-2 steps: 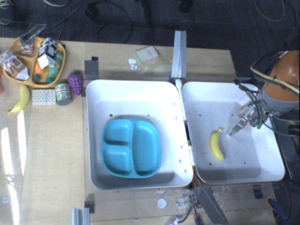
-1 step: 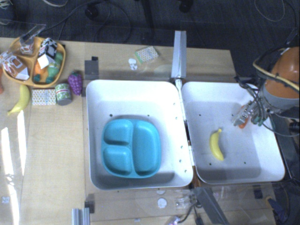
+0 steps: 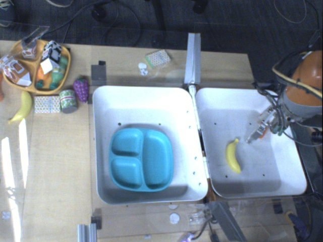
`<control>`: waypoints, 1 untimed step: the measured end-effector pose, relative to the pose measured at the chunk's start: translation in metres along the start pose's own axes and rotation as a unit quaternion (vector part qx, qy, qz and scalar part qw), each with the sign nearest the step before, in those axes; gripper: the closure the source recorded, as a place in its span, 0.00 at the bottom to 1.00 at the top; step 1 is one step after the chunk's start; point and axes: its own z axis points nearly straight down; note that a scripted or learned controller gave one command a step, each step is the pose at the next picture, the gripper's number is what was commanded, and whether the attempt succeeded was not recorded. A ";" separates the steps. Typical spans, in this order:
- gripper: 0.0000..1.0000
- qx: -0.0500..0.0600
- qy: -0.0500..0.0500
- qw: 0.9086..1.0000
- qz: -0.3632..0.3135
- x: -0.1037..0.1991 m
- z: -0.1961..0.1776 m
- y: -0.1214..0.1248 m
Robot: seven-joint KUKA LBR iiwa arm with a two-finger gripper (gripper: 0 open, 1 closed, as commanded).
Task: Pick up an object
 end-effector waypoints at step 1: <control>1.00 -0.002 -0.002 1.000 0.000 -0.002 -0.009 0.003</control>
